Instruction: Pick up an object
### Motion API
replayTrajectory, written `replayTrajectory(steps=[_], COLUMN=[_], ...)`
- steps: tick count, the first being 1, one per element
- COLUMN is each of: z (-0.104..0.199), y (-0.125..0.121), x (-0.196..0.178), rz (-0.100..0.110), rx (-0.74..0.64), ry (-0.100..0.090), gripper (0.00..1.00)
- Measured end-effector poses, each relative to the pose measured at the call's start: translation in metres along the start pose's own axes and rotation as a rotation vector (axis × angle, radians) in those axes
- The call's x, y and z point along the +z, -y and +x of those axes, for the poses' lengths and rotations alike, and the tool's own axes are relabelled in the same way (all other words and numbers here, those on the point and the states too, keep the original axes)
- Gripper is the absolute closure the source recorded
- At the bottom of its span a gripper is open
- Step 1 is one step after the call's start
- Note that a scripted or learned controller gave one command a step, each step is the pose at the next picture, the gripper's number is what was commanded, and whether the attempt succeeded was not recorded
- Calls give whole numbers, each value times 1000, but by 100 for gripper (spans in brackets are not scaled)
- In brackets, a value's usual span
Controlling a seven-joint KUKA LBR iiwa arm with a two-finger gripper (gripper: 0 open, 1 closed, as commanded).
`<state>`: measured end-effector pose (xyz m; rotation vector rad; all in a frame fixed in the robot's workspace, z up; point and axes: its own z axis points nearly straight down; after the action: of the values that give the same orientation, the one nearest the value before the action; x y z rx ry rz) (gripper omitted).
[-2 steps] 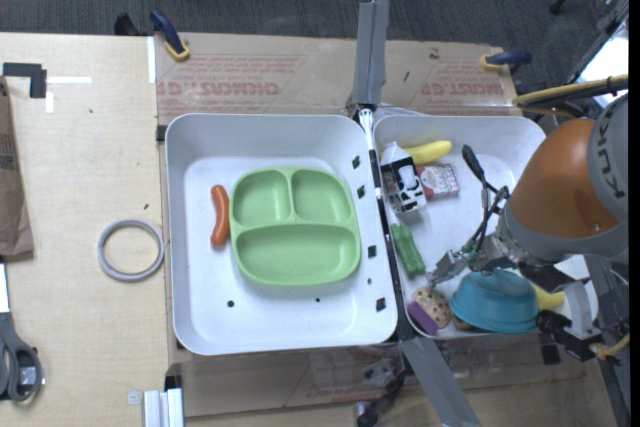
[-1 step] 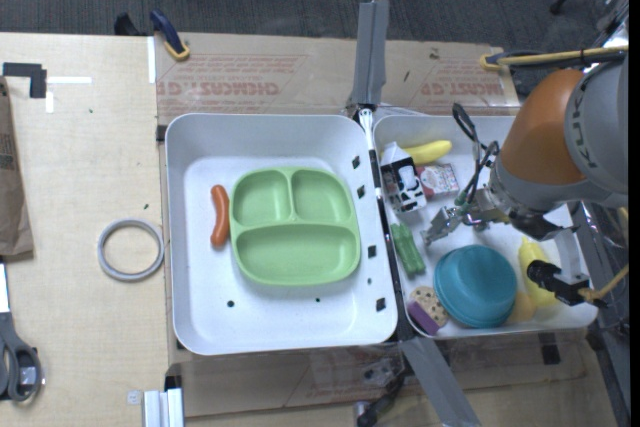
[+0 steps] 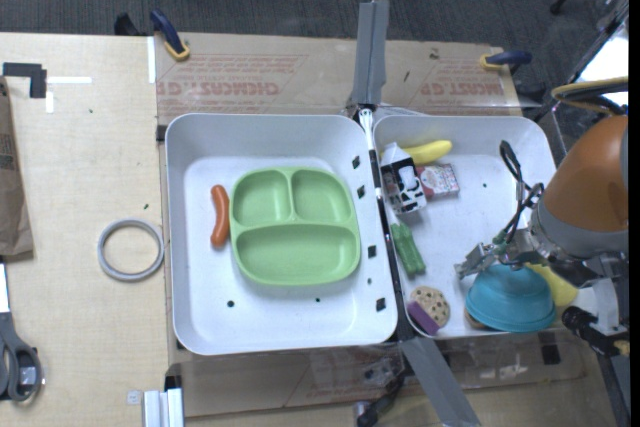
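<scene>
Wooden bench (image 3: pixel 80 165) with 2 white bins (image 3: pixel 190 215), tape ring (image 3: pixel 131 249), cardboard sheet (image 3: pixel 260 80).

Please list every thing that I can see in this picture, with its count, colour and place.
tray: 1, green, left bin
sausage: 1, orange, left bin, beside the tray
banana: 1, yellow, right bin, top
carton: 1, black and white, right bin
packet: 1, red and white, beside the carton
pickle: 1, green, right bin, left wall
cookie: 1, tan, right bin, bottom
bowl: 1, blue, right bin, bottom
ring: 1, grey, bench, left
clamps: 2, blue and yellow, cardboard
arm: 1, grey and orange, over the right bin
gripper: 1, metal, above the bowl
</scene>
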<state>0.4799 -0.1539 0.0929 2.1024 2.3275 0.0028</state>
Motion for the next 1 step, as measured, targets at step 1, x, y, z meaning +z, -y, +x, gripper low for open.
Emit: replayTrajectory(steps=[1], z=[0], y=[-1], x=[-9], rz=[-2], rx=[1], ry=[-1], gripper=[100])
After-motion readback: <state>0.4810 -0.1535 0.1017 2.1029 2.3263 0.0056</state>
